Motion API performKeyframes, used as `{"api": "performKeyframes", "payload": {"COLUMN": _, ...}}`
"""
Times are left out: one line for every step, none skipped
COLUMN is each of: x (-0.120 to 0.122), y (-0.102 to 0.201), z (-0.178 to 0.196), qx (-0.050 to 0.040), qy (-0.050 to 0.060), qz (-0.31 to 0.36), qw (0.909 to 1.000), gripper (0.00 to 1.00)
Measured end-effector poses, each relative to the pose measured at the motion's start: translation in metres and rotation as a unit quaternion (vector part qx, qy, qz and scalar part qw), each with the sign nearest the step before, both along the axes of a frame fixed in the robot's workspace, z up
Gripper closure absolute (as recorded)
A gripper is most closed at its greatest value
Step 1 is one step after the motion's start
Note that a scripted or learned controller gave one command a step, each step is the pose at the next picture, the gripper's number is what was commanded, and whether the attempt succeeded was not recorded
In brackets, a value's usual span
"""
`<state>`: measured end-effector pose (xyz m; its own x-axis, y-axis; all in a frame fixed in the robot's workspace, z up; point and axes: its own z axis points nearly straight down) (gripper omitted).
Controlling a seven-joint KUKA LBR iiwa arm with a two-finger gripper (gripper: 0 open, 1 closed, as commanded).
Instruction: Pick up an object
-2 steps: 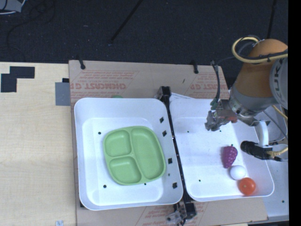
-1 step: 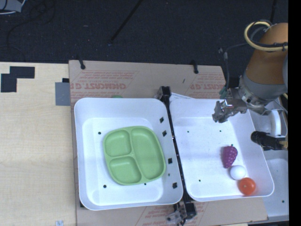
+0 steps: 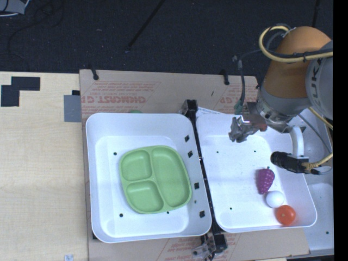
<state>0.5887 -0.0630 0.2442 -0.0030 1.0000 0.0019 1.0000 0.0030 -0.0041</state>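
Round orange ball, knobbly purple fruit

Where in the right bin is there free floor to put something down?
The right bin is bare across its left and middle floor, from the centre divider up to the gripper. The far right corner is crowded: purple fruit, white ball and orange ball stand close together.
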Motion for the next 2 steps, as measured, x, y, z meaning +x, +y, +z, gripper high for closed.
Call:
{"api": "performKeyframes", "payload": {"x": 0.003, "y": 0.059, "z": 0.002, "qx": 0.0000, "qy": -0.001, "qz": 0.001, "qw": 1.0000, "gripper": 1.00}}
{"api": "performKeyframes", "payload": {"x": 0.007, "y": 0.118, "z": -0.013, "qx": 0.0000, "qy": 0.001, "qz": 0.001, "qw": 1.0000, "gripper": 1.00}}
